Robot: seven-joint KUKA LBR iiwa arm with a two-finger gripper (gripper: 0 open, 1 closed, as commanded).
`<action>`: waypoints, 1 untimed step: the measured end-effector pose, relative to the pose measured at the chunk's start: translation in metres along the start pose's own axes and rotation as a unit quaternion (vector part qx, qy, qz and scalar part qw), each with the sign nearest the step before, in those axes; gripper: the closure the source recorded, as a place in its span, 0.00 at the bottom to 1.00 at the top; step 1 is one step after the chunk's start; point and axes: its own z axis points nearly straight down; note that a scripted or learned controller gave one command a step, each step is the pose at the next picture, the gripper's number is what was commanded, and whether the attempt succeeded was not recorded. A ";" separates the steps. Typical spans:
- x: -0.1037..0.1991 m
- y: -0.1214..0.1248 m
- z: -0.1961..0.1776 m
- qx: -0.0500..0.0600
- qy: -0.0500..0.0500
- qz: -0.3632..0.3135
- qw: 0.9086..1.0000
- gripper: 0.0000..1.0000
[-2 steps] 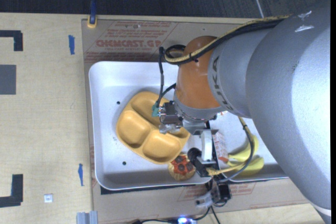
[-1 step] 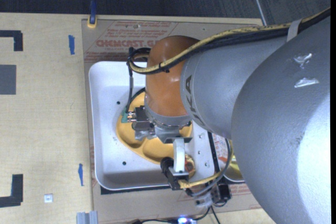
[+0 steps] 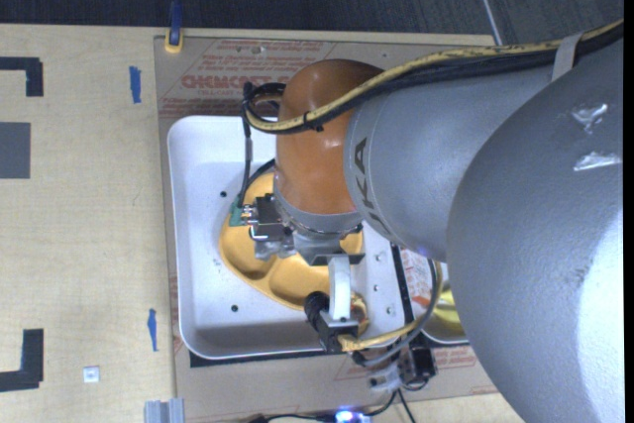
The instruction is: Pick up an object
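Note:
The grey arm with its orange band (image 3: pixel 315 139) reaches down into the left white bin (image 3: pixel 198 213). Its wrist covers the gripper (image 3: pixel 297 248), so the fingers are hidden from the camera. A yellow-orange object (image 3: pixel 260 264) lies on the bin floor directly under the wrist, showing at the wrist's left and lower sides. Whether the gripper touches it cannot be told.
The right bin (image 3: pixel 451 317) is mostly hidden behind the arm; a strip of it with something yellow shows at the lower right. Cables (image 3: pixel 396 362) hang off the wrist near the front rim. The cardboard bench top (image 3: pixel 79 213) stretches out to the left.

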 end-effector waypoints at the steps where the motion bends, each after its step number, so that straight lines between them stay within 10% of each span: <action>1: 0.001 0.001 -0.010 -0.002 0.001 -0.001 1.000 1.00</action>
